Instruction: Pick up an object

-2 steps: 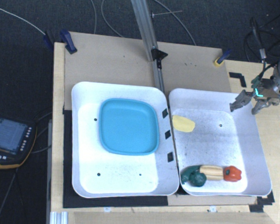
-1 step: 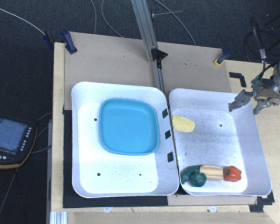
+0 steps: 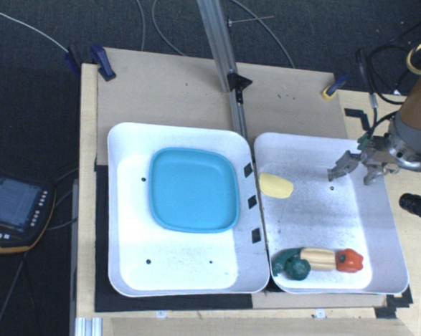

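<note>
Hanging over the far right side of the right bin (image 3: 378, 233), the gripper (image 3: 359, 169) has its two fingers spread wide apart with nothing between them. A small yellow thing (image 3: 275, 185) lies near the left wall of that bin, well apart from the gripper. At the near edge of the same bin sit a green toy (image 3: 291, 265), a tan one (image 3: 318, 259) and a red one (image 3: 348, 260) in a row, touching. A blue plate (image 3: 194, 190) lies in the left bin (image 3: 124, 215).
</note>
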